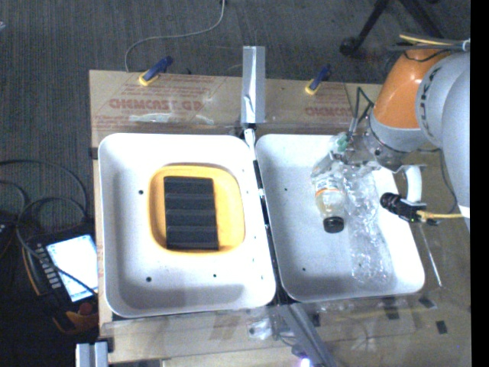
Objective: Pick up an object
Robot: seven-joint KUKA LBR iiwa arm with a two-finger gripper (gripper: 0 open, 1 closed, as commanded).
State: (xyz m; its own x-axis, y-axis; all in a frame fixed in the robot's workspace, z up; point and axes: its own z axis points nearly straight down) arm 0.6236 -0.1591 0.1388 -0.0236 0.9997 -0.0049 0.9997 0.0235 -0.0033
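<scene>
- Bottle: small, clear, with a black cap and a pale yellowish label, lying on its side in the right bin, cap pointing toward the bin's front edge.
- Crumpled clear plastic wrap: stretched along the right bin's floor just beside the bottle, on its right, running from near the gripper down toward the bin's front right corner; whether wrap and bottle touch cannot be judged.
- Gripper: at the back of the right bin, directly above the bottle's upper end and the top of the wrap; the state of the pincer cannot be told, since glare and clear plastic blur that spot, and nothing is visibly grasped.
- Arm: grey with an orange band, entering from the right and bending down over the right bin's rear right part; a black cable fitting with a yellow lead projects below it.
- Left bin: holds a yellow tray-like object with a black ribbed insert, lying flat near the bin's middle.
- Bench: brown board behind the bins, with two blue-and-yellow clamps on its rear edge and a metal upright between the bins.
</scene>
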